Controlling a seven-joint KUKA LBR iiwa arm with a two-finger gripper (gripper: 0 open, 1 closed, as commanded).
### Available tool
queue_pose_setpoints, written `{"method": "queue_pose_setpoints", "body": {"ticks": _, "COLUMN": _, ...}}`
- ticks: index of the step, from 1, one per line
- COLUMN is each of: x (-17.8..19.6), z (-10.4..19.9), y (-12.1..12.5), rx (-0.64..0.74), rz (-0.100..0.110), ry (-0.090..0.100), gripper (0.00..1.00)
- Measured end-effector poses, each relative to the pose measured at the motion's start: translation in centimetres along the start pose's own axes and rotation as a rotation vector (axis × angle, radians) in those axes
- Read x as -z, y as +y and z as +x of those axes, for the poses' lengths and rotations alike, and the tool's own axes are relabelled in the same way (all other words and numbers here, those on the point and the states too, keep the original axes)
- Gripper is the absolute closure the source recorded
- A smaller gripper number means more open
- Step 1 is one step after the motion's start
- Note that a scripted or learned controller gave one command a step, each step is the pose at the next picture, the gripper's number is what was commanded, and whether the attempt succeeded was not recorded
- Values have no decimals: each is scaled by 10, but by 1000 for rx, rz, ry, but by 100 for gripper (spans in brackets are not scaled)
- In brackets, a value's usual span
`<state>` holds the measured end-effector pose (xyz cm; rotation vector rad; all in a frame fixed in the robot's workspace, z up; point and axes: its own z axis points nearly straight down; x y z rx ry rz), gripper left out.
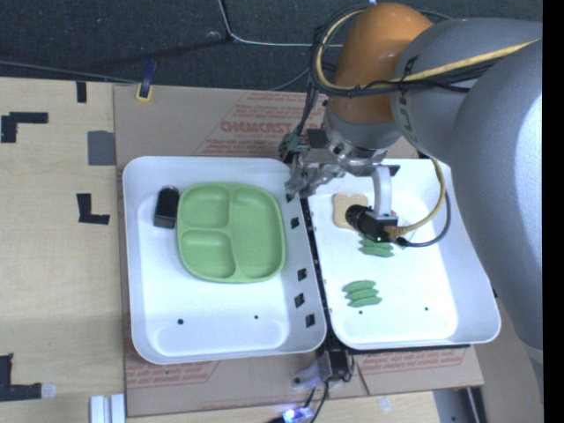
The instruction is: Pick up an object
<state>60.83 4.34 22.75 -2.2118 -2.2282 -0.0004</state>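
Arm (476, 104): reached in from the right over the worktop.
Left bin (141, 324): carried a green divided plate (231, 233).
Right bin (467, 315): carried the small pieces.
Gripper (301, 181): hung over the divider at the bins' far end. Open or closed could not be told, and nothing was seen held.
Tan piece (344, 206): lay just beside the gripper.
Far green pod (379, 248), near green pod (361, 293): the near one lay clear of the walls and was judged the easiest pick. Best approached squarely from above and closed on across its narrow width.
Black block (166, 207): lay just beside the plate's left edge.

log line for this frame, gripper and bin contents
gripper: above bin divider, far end | left bin: green divided plate, black block | right bin: tan piece, far green pod, near green pod
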Motion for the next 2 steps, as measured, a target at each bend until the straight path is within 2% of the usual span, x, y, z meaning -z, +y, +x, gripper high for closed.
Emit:
{"method": "queue_pose_setpoints", "body": {"ticks": 1, "x": 5, "z": 47, "y": 8, "rx": -1, "rz": -1, "ry": 0, "gripper": 100}}
{"method": "queue_pose_setpoints", "body": {"ticks": 2, "x": 4, "z": 54, "y": 11, "rx": -5, "rz": 1, "ry": -2, "gripper": 100}}
